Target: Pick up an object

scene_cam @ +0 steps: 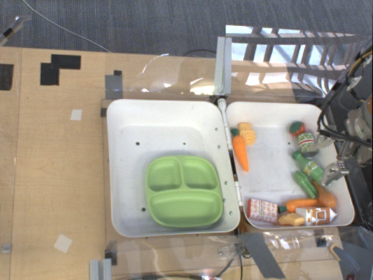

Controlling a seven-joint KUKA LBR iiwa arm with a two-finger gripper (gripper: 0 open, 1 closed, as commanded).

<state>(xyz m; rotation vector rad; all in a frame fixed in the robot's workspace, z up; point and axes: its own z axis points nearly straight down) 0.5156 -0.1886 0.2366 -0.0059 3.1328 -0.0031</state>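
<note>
Two shallow white bins sit side by side on a wooden worktop [52, 174], seen from above at a slant. One bin, at 9 o'clock from centre [125, 133], carries a green divided plate [183, 190] towards its 6 o'clock edge, lying flat and apart from the walls. Its neighbour at 3 o'clock [268, 156] holds the toy food, so the thing to pick is probably among it. An orange carrot [240, 152] lies near the dividing wall at that bin's 10 o'clock, touching a yellow corn cob [247, 133]. Small bottles and green pieces [307, 168] crowd the 3 o'clock wall, and a red-and-white packet [263, 209], a second carrot [303, 203] and a white carton [317, 216] bunch along the 5 o'clock edge; such crowding likely makes a clean grasp harder. The grey arm reaches in from 3 o'clock, and its end effector [337, 171] hangs by the bin's right rim, just beside the green pieces. Whether it is released or clenched I cannot tell, and nothing is seen caught in it
</note>
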